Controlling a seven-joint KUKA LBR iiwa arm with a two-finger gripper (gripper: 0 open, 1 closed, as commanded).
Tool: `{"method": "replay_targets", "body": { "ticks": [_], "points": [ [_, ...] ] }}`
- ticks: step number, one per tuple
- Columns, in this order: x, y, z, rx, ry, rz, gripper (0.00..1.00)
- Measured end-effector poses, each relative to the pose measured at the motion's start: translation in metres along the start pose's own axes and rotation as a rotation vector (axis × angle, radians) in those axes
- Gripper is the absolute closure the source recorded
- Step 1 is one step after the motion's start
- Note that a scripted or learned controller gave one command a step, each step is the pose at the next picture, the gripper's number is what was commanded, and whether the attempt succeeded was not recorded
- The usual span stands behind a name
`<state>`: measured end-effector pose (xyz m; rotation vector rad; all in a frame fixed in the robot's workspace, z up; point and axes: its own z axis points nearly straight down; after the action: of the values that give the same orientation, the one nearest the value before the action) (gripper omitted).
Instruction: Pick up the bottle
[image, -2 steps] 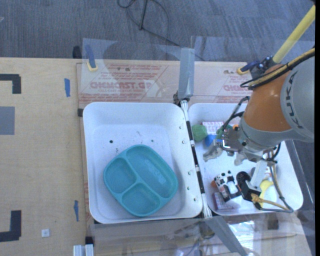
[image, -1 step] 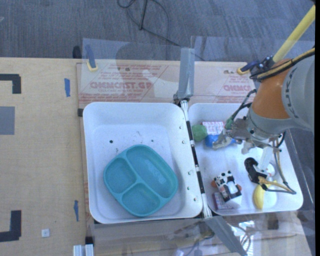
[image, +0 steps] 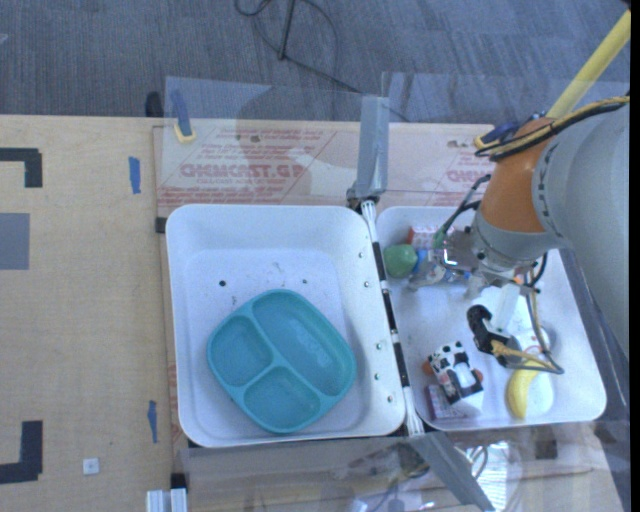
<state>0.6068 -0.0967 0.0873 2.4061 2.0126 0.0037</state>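
Yellow banana (image: 517, 392) lies in the near corner of the right bin (image: 425, 315), on the arm's side. Just beside it, toward the bin's middle, a black-and-white cow toy (image: 455, 368) sits on a small card. The left bin (image: 200, 240), touching the right bin's side, holds a teal divided plate (image: 282, 360).

Farther back, the pincer (image: 445, 268) hangs low near the right bin's far inner corner; whether it is released or clenched cannot be told. Close beside it the green bottle (image: 400, 260) rests against that corner's wall. Its long axis cannot be made out.

Beyond the right bin, a cardboard sheet (image: 290, 165) on the table (image: 80, 300) bears red lettering too faint to read.
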Motion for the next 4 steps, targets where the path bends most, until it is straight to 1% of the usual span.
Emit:
{"method": "replay_targets", "body": {
  "ticks": [1,2,3,4],
  "points": [
    [0.0,0.002,-0.008,-0.002,-0.004,-0.001,1.0],
    [-0.001,0.002,-0.015,0.0,-0.005,-0.001,1.0],
    [0.09,0.046,-0.167,0.008,-0.002,0.201,1.0],
    [0.091,0.045,-0.167,0.01,-0.002,0.202,0.0]
  ]
}}
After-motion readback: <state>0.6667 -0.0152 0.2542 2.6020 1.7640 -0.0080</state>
